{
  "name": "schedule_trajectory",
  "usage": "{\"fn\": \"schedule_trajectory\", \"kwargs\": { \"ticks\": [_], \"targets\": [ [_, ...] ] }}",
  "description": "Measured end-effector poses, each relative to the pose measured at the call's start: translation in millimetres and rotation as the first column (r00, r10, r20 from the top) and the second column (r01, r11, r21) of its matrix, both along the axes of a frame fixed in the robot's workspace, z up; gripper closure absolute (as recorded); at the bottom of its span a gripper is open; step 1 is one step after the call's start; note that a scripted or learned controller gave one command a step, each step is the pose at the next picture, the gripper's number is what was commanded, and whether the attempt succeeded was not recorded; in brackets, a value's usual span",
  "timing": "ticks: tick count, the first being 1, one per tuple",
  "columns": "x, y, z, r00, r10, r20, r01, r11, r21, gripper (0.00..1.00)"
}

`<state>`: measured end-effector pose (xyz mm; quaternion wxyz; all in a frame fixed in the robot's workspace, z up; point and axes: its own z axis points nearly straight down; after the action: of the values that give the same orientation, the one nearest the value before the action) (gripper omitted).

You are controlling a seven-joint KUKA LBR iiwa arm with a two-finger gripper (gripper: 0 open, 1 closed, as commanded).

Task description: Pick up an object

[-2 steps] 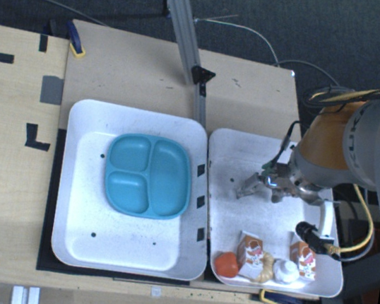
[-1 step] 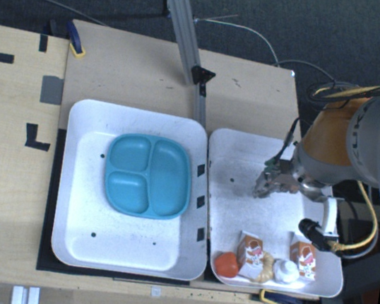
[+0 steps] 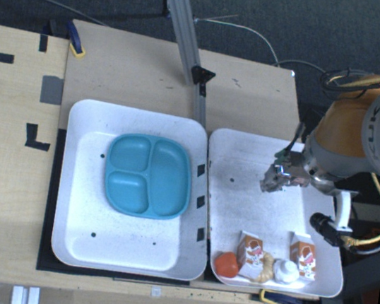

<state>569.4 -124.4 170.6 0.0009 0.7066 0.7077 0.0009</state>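
Honestly, grey two-finger gripper [image 3: 272, 181] spread unreadable, nothing visibly held; small cartons [image 3: 251, 255], orange ball [image 3: 227, 264] crowd shallow white right bin [image 3: 241, 191] at 6 o'clock; likely fingers straddle two, slip.

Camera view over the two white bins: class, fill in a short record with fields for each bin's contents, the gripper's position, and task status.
left bin: shallow white bin holding a blue plastic plate with three compartments
right bin: shallow white bin; along its near edge lie a small orange-red round object, two small printed cartons, a tan piece and a white-capped item
gripper: two-finger gripper over the right bin's bare upper part, apart from the objects
task status: nothing picked up yet
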Motion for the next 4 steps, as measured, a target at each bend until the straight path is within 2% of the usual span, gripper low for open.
{"fn": "schedule_trajectory", "kwargs": {
  "ticks": [1,2,3,4],
  "targets": [
    [3,-6,44,1.000,0.000,0.001,0.000,1.000,-0.001,1.00],
    [4,-5,69,1.000,0.000,-0.001,0.000,1.000,0.000,1.00],
    [31,47,68,1.000,0.006,-0.003,-0.006,1.000,0.002,1.00],
    [41,99,55,1.000,0.005,-0.005,-0.005,1.000,0.001,1.00]
  ]
}}
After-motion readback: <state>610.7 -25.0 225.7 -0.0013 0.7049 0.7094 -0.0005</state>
